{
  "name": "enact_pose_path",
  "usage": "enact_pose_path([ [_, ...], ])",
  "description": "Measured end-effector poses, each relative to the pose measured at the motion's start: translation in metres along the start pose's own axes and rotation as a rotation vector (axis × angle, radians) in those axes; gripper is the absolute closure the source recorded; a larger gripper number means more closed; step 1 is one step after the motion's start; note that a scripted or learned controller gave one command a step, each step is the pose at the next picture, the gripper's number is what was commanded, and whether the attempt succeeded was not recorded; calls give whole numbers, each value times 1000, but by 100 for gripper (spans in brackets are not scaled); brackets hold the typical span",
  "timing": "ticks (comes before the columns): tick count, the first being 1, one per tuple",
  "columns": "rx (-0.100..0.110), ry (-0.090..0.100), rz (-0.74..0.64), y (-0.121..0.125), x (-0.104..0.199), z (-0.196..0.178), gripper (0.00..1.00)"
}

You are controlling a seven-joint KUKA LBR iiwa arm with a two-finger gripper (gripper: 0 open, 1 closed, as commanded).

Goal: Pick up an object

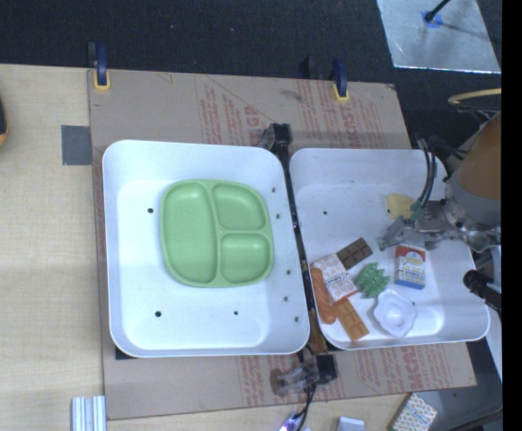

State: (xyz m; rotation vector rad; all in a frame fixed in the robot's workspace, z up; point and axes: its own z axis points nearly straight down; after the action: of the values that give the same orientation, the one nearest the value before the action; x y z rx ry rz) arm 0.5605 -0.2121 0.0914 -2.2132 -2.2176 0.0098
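End effector low in the right bin, near its right wall, just above the small carton; open or closed, cannot tell, and nothing visibly held. Pick looks not done: every object lies on the bin floor, so grasp and lift remain. Count, right bin: one carton, one yellow piece by the arm, one dark bar, one white packet, one green toy, one orange stick, one tan bar, one clear cup, clustered toward the near edge. Left bin: one green tray, centred. Two bins on the tabletop.
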Motion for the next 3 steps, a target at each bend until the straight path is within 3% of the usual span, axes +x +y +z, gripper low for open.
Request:
enact_pose_path([
  [1,-6,-3,-4,4,-1,-11,100],
  [2,-5,-3,-5,4,-1,-11,0],
  [3,-15,-3,-7,79,21,-3,0],
])
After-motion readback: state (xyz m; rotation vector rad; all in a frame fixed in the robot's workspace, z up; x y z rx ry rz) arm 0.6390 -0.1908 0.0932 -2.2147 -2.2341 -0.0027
